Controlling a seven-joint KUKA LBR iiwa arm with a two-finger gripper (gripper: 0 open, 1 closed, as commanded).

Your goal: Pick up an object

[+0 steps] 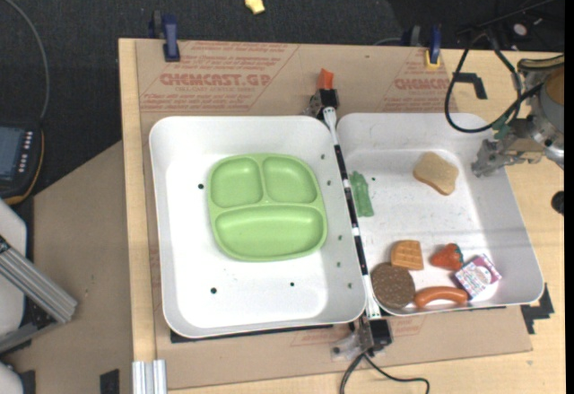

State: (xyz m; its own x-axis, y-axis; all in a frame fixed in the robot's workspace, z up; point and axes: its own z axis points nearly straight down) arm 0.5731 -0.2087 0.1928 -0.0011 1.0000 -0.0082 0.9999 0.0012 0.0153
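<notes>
Hand (499,153) blurry, half cut off at bin (516,213) rim

The middle of the right bin (502,204) lies open to me, with only the bread piece (437,172) toward the back and a green strip (361,195) against the left wall. Its front corner is crowded: brown disc (393,286), waffle (406,255), sausage (439,297), strawberry (447,256) and what looks like a pink packet (476,275) sit close together, some touching. In the left bin (179,204), the green divided plate (265,206) fills the centre, leaving a bare margin around it.
</notes>
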